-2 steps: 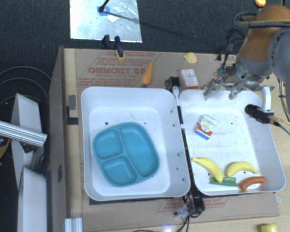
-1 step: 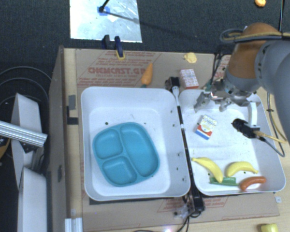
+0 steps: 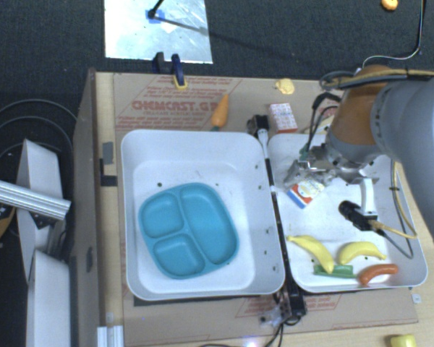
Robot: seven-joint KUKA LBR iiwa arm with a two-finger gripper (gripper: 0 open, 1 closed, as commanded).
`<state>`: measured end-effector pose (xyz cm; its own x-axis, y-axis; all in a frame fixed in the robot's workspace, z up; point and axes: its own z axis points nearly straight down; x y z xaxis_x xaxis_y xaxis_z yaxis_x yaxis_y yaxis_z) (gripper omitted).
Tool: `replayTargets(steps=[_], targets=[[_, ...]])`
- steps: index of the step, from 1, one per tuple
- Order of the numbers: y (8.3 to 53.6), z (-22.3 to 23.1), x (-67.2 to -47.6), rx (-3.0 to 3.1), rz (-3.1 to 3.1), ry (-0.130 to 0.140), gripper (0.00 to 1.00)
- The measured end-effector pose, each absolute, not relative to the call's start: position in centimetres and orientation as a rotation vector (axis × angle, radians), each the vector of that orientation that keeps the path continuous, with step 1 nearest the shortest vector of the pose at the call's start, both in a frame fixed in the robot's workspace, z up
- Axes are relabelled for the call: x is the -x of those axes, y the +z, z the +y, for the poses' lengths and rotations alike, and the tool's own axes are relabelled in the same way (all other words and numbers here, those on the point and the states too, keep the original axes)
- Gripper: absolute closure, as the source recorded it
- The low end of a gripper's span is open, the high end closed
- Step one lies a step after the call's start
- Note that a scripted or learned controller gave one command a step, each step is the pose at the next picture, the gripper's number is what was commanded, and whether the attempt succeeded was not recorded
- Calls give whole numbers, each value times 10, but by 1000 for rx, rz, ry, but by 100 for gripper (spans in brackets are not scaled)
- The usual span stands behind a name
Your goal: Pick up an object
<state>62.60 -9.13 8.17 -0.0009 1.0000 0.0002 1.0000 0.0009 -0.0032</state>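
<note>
My gripper [image 3: 307, 172] hangs low over the upper left part of the right bin [image 3: 419, 262]. A small white carton [image 3: 304, 191] with red and blue print lies just below and in front of it; whether they touch is unclear. Along the bin's front edge lie two yellow bananas [image 3: 311, 249] [image 3: 361, 251], a green piece [image 3: 335, 270] and a red sausage [image 3: 377, 272].
The left bin [image 3: 152, 150] holds a blue divided plate [image 3: 189, 229]. Behind the bins on the cardboard lie an orange carrot [image 3: 219, 112], a small pink-and-white box [image 3: 282, 116] and a yellow lump [image 3: 285, 86]. The arm covers the right bin's back right corner.
</note>
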Motion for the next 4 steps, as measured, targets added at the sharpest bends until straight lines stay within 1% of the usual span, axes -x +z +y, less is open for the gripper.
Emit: replayTargets(steps=[1, 2, 3, 4], targets=[[95, -91, -629, 2220, -2226, -3, 100], [170, -203, -671, 2237, -2228, -6, 100], [212, -204, -670, 2224, -2228, -6, 100], [235, -206, -670, 2221, -2230, -5, 100]])
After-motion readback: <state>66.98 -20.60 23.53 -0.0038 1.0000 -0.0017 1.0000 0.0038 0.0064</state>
